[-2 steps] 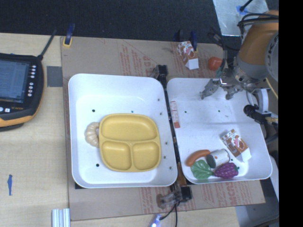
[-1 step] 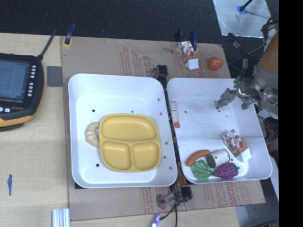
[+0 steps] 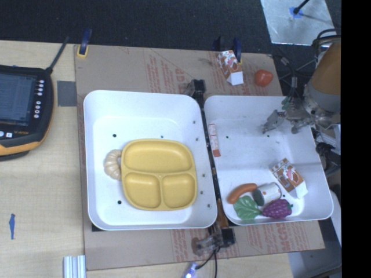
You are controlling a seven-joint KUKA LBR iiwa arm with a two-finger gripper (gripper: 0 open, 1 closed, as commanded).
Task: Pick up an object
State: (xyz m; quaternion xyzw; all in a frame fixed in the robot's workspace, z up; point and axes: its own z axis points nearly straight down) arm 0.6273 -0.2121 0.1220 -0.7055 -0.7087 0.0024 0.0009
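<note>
Gripper (image 3: 282,122): seen above the upper right part of the right bin (image 3: 243,112), fingers spread, nothing pinched between them.
Objects in right bin: a small carton (image 3: 288,176), a sausage (image 3: 241,192), a can (image 3: 268,193), a green leaf (image 3: 247,208) and purple grapes (image 3: 277,209) are gathered at the near right corner, well apart from the gripper.
Left bin (image 3: 116,112): a yellow divided plate (image 3: 157,173) is held, with a beige pastry (image 3: 112,163) touching its left edge.
Outside the bins: a second carton (image 3: 230,66) and a tomato (image 3: 263,77) are seen on the cardboard (image 3: 145,68).

Two white bins sit side by side on a counter (image 3: 40,184). The left bin (image 3: 98,155) holds a yellow divided tray (image 3: 157,174). The right bin (image 3: 243,132) holds a sausage (image 3: 241,192), a milk carton (image 3: 288,177) and grapes (image 3: 277,209), with the jaws (image 3: 284,123) spread apart above it.
</note>
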